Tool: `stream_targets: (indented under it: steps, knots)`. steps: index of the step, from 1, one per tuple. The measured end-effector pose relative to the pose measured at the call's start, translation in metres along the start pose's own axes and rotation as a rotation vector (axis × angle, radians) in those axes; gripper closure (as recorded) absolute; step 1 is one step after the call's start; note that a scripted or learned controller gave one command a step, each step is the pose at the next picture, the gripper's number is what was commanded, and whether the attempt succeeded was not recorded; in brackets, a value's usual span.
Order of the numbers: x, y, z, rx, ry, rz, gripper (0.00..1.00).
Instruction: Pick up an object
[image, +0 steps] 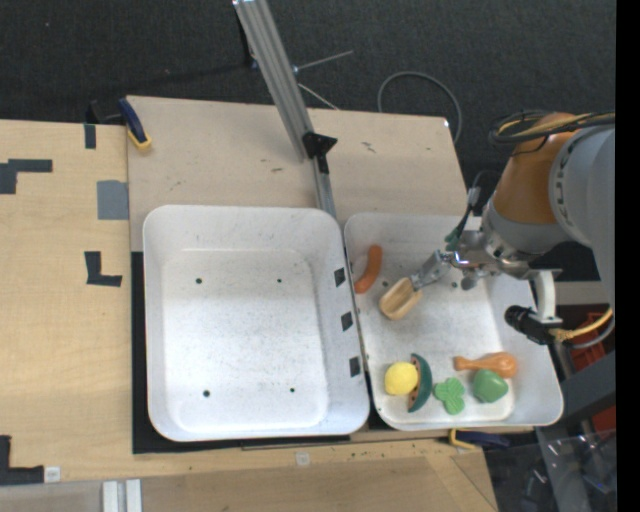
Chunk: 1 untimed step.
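Several toys around the tool (418, 281): sausage (367, 268), lemon (401, 379).

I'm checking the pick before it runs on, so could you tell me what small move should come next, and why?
Probably a short descent onto the tan scoop-shaped piece. The gripper sits right at its upper right edge in the right bin, and nothing shows held.

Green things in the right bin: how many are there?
3, all near its front edge: a dark green curved piece beside the yellow ball, a small green piece, and a bigger one.
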<state>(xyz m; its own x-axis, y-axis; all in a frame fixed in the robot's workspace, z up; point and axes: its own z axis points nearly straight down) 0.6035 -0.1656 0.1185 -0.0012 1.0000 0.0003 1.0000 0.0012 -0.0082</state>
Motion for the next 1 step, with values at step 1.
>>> stream_targets:
  steps: [1]
  knots:
    - [0.0005, 0.0016, -0.0143, -0.005, -0.001, -0.002, 1.00]
